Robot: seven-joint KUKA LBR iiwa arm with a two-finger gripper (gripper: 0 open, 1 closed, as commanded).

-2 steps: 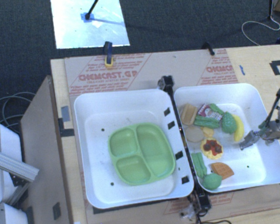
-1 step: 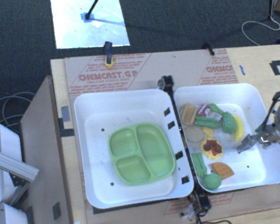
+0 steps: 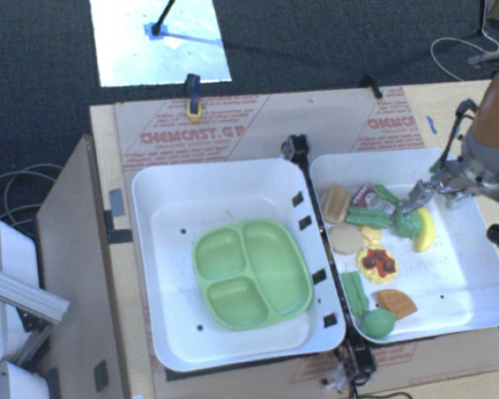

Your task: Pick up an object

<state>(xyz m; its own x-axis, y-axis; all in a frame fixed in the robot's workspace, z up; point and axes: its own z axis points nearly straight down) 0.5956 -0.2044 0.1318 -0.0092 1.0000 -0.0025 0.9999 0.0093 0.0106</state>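
Pincer (image 3: pixel 419 192) state cannot be told; it is being held low at right of frame, just above a green broccoli-shaped toy (image 3: pixel 408 221) lying beside a yellow plastic banana (image 3: pixel 425 231) in the right white bin (image 3: pixel 485 289).

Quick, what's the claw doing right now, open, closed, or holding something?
Claw: cannot be told; it sits just above the broccoli and banana.
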